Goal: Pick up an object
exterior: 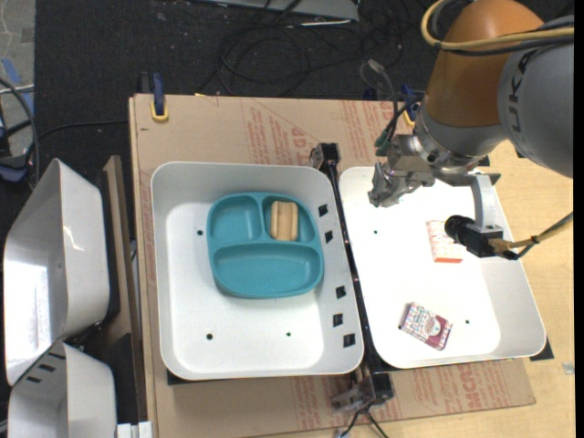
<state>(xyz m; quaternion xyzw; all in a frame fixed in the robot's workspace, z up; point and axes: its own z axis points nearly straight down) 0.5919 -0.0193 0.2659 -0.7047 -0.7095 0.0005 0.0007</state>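
You're looking at a thick grey arm (547, 89) with a rounded, glossy orange band (479, 57) above its wrist. Dark letters "UK" mark the grey shell beside that band. A yellowish cable (447, 12) loops over the top of the orange part. Below it you'll see a grey metal wrist block with thin wires, ending in the small grey pincer (388, 192).

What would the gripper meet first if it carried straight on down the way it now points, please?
The gripper points down at the upper left part of the right bin. It would likely meet that bin's bare white floor first. The small white card lies off to its right, though depth is hard to judge.
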